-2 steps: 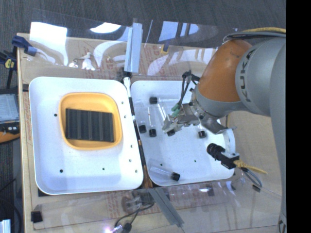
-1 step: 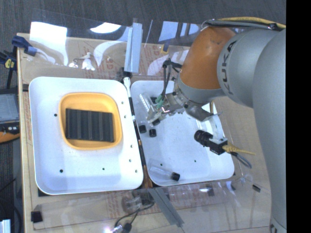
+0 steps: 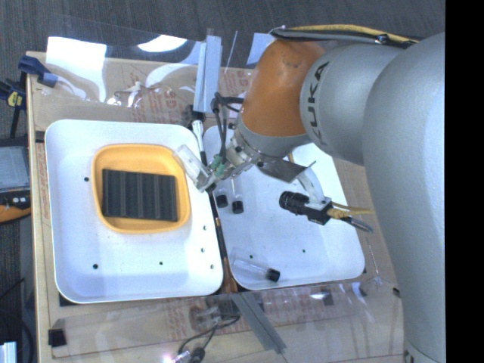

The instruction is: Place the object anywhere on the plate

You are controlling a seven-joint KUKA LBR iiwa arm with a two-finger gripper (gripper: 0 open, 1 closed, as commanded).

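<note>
A small clear tube with a black cap [image 3: 257, 269] lies near the front edge of the right bin [image 3: 333, 255]. The yellow plate [image 3: 140, 157], with a dark ridged insert in its middle, sits in the left bin [image 3: 128, 271]. My gripper [image 3: 229, 203] hangs low over the left part of the right bin, beside the wall between the bins. Its two dark fingertips [image 3: 221, 200] stand apart with nothing between them, so it is open. The tube is well in front of the gripper and apart from it.
A clear, tube-like piece [image 3: 193, 165] slants over the left bin's right side, just right of the plate and close to the gripper. The bulky arm [image 3: 318, 104] covers the back of the right bin. Metal rails and cables run along the bench's back edge [image 3: 208, 74].
</note>
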